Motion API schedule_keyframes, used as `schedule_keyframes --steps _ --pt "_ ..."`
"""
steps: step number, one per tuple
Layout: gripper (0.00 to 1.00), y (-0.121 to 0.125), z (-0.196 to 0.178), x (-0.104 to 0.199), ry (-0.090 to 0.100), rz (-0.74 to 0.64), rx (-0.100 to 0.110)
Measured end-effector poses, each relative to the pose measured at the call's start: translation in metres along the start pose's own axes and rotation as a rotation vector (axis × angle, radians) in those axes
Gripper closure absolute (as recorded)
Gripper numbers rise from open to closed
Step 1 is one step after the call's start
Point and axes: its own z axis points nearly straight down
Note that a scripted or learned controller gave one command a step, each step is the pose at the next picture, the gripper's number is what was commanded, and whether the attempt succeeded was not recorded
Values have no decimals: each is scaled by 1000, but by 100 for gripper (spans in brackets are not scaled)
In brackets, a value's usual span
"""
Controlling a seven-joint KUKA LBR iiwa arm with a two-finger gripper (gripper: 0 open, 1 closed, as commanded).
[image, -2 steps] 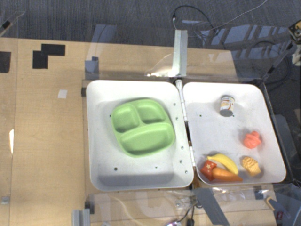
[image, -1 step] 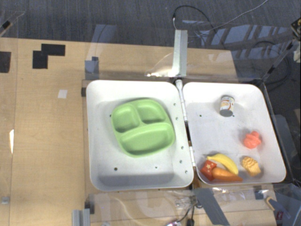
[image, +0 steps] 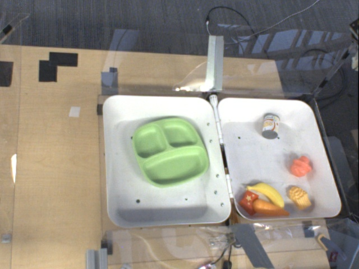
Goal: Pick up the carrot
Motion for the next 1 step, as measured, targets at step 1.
schedule_keyframes --steps 1 --pt "100 -45 95 23 -3 -614 6"
